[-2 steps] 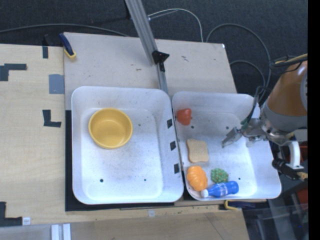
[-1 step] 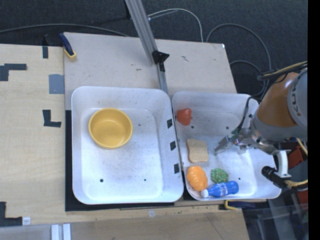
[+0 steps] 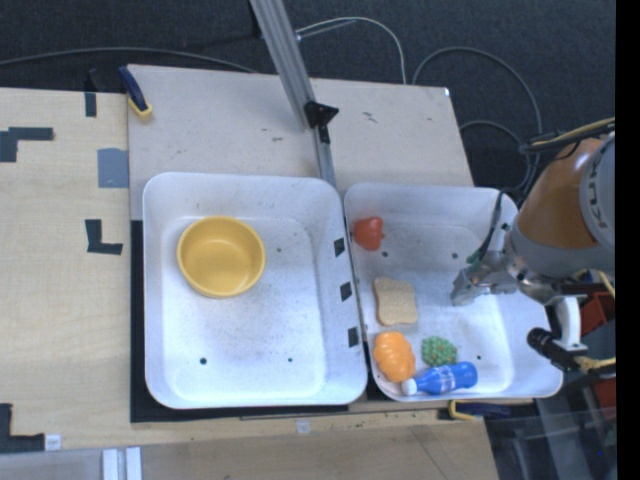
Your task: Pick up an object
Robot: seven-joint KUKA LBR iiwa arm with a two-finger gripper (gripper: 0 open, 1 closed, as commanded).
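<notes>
The slice of tan toast lying flat near the middle of the right shallow white plastic bin serves as the landmark here. Above it and a little to its left sits a small red-orange rounded toy fruit, close to the bin's left wall. Below the toast, just beside the bin's lower left corner, lies an orange oval toy, and to the right of that a small green bumpy toy (it looks like a floret, though it is too small to be sure). Beneath these two, along the bin's bottom wall, a blue plastic bottle with a white cap lies on its side, its cap end touching or nearly touching the orange oval toy. To the right of the toast, apart from it, the gripper of the grey arm with its orange band hangs low over the bin floor; whether it is spread or closed cannot be told, and nothing shows in its grasp. Far to the toast's left, in the left white bin, a round yellow plastic bowl stands upright.
</notes>
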